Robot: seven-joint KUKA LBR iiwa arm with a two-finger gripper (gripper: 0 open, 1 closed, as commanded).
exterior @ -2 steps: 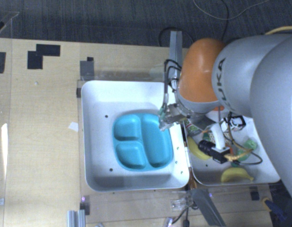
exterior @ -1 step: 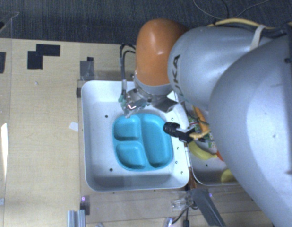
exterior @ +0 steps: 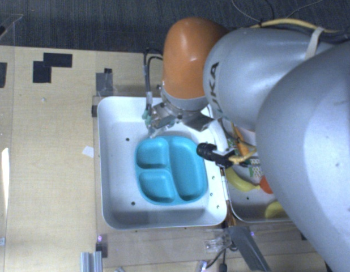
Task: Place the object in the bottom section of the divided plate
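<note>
Hand [exterior: 155, 119] above blue three-section divided plate [exterior: 171, 170] in white bin [exterior: 115, 169], grip perhaps hidden, unclear

One fixed camera looks down at a slant from above the bench. The left shallow white plastic bin [exterior: 110, 169] sits mid-frame; the large grey arm [exterior: 288, 112], nearer the lens, enters from that bin's right and looms large.
</note>
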